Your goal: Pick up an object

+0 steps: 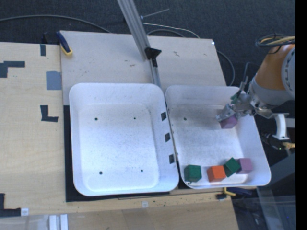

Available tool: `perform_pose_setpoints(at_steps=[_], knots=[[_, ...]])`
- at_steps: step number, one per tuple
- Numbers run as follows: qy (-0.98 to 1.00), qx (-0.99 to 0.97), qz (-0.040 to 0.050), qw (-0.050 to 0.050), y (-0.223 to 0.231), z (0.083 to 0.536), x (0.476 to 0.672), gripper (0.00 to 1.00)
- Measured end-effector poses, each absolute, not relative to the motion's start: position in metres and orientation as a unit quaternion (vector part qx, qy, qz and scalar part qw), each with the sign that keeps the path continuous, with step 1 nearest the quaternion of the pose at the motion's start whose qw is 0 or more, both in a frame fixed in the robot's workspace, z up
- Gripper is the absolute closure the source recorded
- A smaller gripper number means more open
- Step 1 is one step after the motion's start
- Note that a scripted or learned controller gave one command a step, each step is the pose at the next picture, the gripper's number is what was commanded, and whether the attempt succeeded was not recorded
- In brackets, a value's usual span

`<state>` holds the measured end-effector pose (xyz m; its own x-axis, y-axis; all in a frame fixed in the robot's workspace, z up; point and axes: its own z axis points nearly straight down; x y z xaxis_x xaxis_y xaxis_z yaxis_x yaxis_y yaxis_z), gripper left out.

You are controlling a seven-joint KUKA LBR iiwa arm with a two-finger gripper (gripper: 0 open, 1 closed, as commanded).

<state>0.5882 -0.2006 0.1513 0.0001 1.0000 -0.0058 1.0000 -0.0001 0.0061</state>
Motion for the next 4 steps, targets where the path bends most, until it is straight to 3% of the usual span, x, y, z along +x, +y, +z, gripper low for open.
perform_pose_setpoints(at_steps=[1, 2, 3, 4], knots=[[0.710, 0.704, 0.0007, -0.002, -0.117, 0.144, 0.608, 1.00], [0.710, 0.704, 0.0013, -0.001, -0.036, 0.194, 0.575, 1.00], [0.710, 0.704, 0.0011, -0.001, 0.034, 0.191, 0.618, 1.00], [0.707, 0.707, -0.0020, -0.001, 0.027, 0.191, 0.606, 1.00]])
